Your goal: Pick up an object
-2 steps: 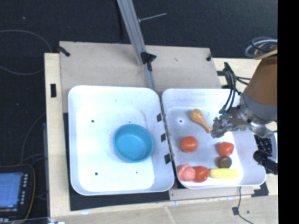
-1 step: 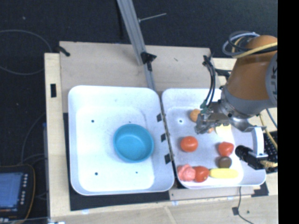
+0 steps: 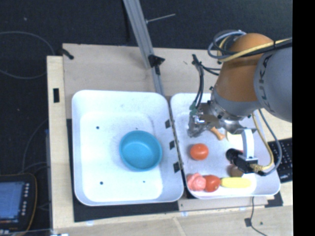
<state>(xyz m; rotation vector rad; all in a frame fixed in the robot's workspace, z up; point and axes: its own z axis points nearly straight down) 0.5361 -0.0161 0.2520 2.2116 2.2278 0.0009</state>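
The grey arm's gripper (image 3: 196, 126) hangs in the right white bin (image 3: 180, 103) above a round orange fruit (image 3: 199, 151); jaws' state unclear.

The arm's wrist (image 3: 241, 82) covers the far right part of the right bin (image 3: 179, 113), and its grey upper part is cut off by the right edge. An orange piece (image 3: 216, 132) pokes out from under the wrist, too hidden to identify. Whether the gripper (image 3: 195, 127) fingers are parted is unclear.
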